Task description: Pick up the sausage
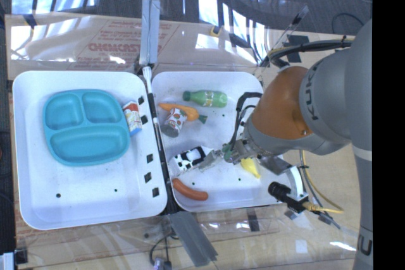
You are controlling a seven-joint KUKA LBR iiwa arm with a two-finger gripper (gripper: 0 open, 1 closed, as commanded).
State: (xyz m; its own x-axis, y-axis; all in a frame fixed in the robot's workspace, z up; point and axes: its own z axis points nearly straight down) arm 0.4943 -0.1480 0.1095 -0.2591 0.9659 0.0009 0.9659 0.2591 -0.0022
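The sausage (190,190), a short reddish-brown link, lies near the front left corner of the right bin (218,202). My gripper (214,160) hangs over the middle of that bin, up and to the right of the sausage and apart from it. Its tip sits beside a black-and-white cow-patterned item (188,160). The arm's orange band and grey wrist cover the bin's right side.
In the right bin lie a green bottle (205,98), a carrot (181,112), a small can (172,124) and a yellow item (251,166) under the wrist. The left bin (38,199) holds a blue divided plate (85,126) and a small carton (131,117).
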